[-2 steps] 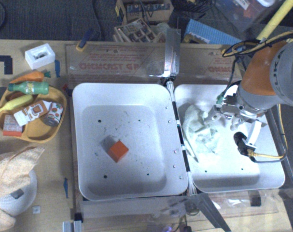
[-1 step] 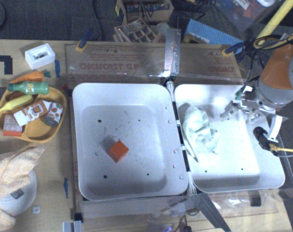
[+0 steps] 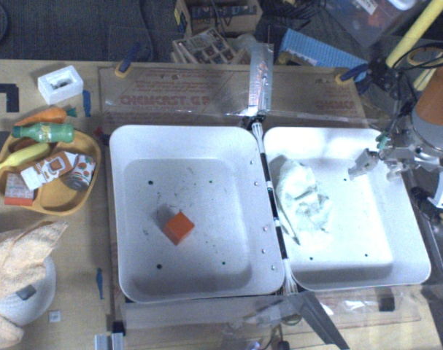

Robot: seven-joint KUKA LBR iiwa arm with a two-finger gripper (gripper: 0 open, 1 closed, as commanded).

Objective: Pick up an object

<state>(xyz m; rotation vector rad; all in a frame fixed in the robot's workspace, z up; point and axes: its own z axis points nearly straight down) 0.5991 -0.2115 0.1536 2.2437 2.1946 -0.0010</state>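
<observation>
Camera view: two white bins, the arm at the right edge.

We see an orange block (image 3: 179, 227) lying low and left of centre in the left bin (image 3: 133, 152), alone there. In the right bin (image 3: 403, 261) a crumpled white cloth (image 3: 303, 195) lies against the left wall. The gripper (image 3: 368, 162) hangs over that bin's upper right part, well apart from the cloth and from the block; we cannot tell whether its claw is apart or together, and nothing shows in it.
</observation>
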